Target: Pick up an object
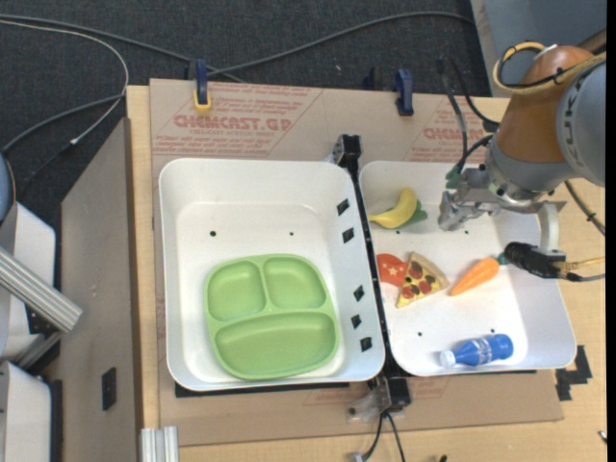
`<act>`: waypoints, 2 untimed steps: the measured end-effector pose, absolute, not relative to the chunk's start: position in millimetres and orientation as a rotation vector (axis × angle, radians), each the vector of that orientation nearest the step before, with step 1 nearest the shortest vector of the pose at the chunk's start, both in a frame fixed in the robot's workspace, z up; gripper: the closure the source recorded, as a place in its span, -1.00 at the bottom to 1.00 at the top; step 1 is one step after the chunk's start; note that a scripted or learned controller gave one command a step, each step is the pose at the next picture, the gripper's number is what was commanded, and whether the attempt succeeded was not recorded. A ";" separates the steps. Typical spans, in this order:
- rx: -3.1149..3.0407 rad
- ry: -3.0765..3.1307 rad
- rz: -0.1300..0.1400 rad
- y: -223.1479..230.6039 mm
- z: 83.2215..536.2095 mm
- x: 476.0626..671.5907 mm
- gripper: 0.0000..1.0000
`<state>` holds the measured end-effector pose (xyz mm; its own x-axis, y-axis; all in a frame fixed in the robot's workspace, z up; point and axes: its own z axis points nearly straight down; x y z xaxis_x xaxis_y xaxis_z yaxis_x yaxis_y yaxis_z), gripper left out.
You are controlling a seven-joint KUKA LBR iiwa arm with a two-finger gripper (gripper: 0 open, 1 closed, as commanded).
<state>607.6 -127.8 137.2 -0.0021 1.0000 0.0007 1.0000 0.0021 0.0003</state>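
My gripper (456, 216) hangs over the far part of the right bin (539, 340), just right of a yellow banana (397, 209) with a green end. Nothing shows between its fingers. Nearer the front lie a pizza slice (419, 279), a red piece (390, 268) beside it, and an orange carrot (474, 276). A blue and clear bottle (475, 351) lies on its side near the bin's front edge.
The left bin (183, 219) holds a green divided plate (271, 314). A black divider with clips (358, 248) runs between the two bins. Brown cardboard (289, 114) lies under both, held by blue clamps at the back.
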 end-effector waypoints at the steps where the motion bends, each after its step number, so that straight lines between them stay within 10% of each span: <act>1: -2.220 -2.224 -0.002 -128.1 194.6 600.9 1.00; 2: -2.220 -2.225 -0.002 -127.7 245.5 602.6 1.00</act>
